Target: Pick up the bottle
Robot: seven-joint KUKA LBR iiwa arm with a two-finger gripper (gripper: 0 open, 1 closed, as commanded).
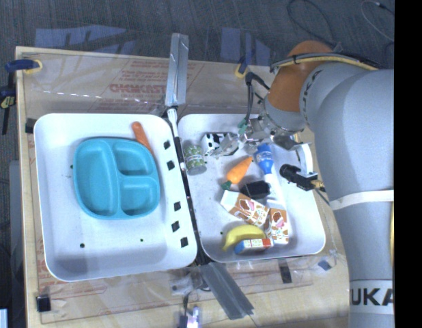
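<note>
Blue-capped bottle (264, 157) in right bin

White letters "UKA" on the grey robot arm's lower housing (370, 296), cut off at the frame's edge, faint reddish mirrored print under the clear sheet on the wooden desk (139, 82), too blurred to read, small carton labels unreadable

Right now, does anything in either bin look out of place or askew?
Mostly ordinary clutter. The orange carrot-like piece lies in the left bin, wedged against the blue tray's upper edge, apart from the other items. The blue-capped bottle lies tipped over in the right bin.
</note>
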